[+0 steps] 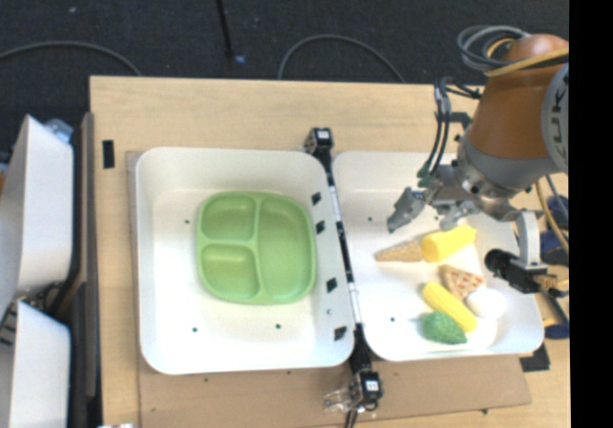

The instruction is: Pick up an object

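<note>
We see the gripper (pixel 428 209) spread wide, holding nothing, above the right bin (pixel 383 321). Cheese (pixel 448 243) sits at its 5 o'clock. Green tray (pixel 256 247) in left bin (pixel 168 321).

A single camera sits fixed above the desk (pixel 239 101) and looks down at a slant, far enough back to take in both white bins whole. The left bin (pixel 163 254) lies toward nine o'clock of the frame's centre, the right bin (pixel 369 187) toward three o'clock. Dark floor with cables (pixel 335 48) fills the twelve o'clock strip, so the far edge of the desk lies at the top. The arm (pixel 512 120) enters from three o'clock.
</note>
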You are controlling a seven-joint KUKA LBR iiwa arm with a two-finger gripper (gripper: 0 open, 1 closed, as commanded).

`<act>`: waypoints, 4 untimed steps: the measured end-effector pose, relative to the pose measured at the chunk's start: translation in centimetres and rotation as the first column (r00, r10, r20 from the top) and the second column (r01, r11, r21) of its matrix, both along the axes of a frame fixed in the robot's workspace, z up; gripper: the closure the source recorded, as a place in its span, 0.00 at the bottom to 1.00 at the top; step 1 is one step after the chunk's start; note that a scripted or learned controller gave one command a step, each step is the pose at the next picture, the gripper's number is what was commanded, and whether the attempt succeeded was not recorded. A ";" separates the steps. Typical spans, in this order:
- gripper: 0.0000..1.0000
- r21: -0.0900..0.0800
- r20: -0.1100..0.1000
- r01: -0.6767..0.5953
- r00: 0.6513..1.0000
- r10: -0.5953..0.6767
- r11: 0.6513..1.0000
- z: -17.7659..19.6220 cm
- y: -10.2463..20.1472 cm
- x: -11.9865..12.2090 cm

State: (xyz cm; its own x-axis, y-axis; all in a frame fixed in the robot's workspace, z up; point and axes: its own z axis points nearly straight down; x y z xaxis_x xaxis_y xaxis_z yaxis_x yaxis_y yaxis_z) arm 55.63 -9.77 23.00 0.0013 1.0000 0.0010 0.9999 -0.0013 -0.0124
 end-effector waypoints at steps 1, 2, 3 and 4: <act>0.00 -0.001 0.014 -0.003 1.000 0.003 1.000 0.7 0.0 0.3; 0.00 -0.002 0.008 0.000 1.000 0.000 1.000 -5.5 0.1 0.7; 0.00 -0.002 0.010 0.001 1.000 0.000 1.000 -10.2 -0.8 1.0; 0.00 -0.006 0.028 0.000 1.000 0.000 1.000 -12.5 -1.0 1.5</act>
State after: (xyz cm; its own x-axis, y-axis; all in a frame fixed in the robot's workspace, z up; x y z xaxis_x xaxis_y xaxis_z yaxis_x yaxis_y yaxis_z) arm 57.11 -10.77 10.54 0.0014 1.0000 -0.0047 0.9999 -0.0013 0.0155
